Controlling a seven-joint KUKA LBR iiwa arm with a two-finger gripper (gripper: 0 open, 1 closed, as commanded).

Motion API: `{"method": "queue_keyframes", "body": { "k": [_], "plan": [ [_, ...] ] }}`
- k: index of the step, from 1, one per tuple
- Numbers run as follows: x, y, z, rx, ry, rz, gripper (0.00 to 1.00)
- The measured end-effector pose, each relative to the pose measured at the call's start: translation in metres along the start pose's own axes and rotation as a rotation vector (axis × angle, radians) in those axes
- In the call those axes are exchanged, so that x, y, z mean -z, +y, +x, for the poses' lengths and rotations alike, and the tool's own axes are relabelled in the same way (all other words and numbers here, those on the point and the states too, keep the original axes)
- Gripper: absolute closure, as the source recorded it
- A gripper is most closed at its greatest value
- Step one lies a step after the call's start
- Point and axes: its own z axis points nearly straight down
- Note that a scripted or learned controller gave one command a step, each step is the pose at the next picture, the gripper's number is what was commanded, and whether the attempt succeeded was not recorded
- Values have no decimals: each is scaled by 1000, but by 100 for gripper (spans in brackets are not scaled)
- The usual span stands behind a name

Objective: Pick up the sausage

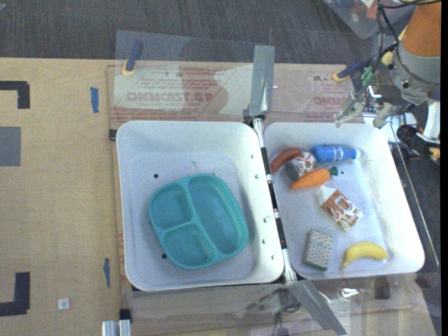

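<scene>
The sausage [283, 158] is a short reddish-brown link lying near the back left corner of the right bin [402, 208], touching a small red and white can [299, 166]. My gripper [365, 112] hangs above the bin's back right rim, well to the right of the sausage and apart from it. Its fingers [348, 112] are spread open with nothing between them.
The right bin also holds a blue bottle [334, 153], a carrot [310, 179], an orange and white packet [341, 209], a grey box [318, 249] and a banana [364, 253]. A teal divided tray [197, 220] lies in the left bin [136, 152].
</scene>
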Motion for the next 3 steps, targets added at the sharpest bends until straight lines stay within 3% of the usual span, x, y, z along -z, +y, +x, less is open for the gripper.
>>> {"method": "queue_keyframes", "body": {
  "k": [1, 2, 3],
  "plan": [
    [-81, -44, 57, -288, 1, 4, 0],
    [-76, -118, 111, -391, 1, 3, 0],
    [-129, -58, 46, -281, -1, -2, 0]
  ]
}}
